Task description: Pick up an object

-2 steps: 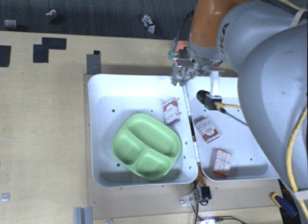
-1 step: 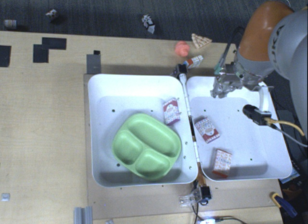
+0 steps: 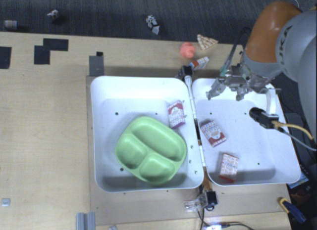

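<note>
Jaws (image 3: 227, 86) hang spread wide over the right bin's (image 3: 285, 147) far edge, gripping nothing. Nearest small carton (image 3: 213, 133) lies flat below them beside the divider, long axis slanted. Second carton (image 3: 228, 165) sits nearer; third (image 3: 176, 114) in left bin (image 3: 101, 125) by green tray (image 3: 150, 148).

two bins sit side by side on the table (image 3: 44, 140). in the left bin (image 3: 106, 88), a divided tray (image 3: 150, 148) lies toward 6 o'clock with a small carton (image 3: 176, 114) at its 1 o'clock. the right bin (image 3: 287, 145) holds one packet (image 3: 213, 132) near its 9 o'clock edge and another packet (image 3: 228, 165) toward 7 o'clock.
</note>
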`<state>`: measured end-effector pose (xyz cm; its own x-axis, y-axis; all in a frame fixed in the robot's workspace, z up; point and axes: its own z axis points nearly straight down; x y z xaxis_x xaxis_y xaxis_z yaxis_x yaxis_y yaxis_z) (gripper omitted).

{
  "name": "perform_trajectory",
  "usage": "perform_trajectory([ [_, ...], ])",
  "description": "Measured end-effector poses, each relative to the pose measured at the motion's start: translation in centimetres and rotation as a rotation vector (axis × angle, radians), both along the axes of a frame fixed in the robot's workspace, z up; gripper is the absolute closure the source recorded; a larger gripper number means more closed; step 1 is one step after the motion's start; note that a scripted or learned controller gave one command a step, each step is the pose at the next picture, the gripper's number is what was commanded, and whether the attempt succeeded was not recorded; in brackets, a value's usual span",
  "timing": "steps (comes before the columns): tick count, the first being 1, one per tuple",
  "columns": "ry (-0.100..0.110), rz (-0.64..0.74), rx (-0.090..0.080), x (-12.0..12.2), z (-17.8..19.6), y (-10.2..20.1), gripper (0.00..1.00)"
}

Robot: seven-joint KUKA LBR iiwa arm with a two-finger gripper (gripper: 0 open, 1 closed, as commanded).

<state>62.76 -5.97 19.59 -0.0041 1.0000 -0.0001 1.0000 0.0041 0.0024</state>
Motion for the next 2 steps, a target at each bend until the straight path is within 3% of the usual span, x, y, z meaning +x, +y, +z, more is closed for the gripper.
perform_trajectory([
  [1,-0.003,0.001,0.000,-4.1,-10.1,-3.0,0.00],
  [2,-0.007,-0.003,-0.002,-12.7,-10.9,-3.8,0.00],
])
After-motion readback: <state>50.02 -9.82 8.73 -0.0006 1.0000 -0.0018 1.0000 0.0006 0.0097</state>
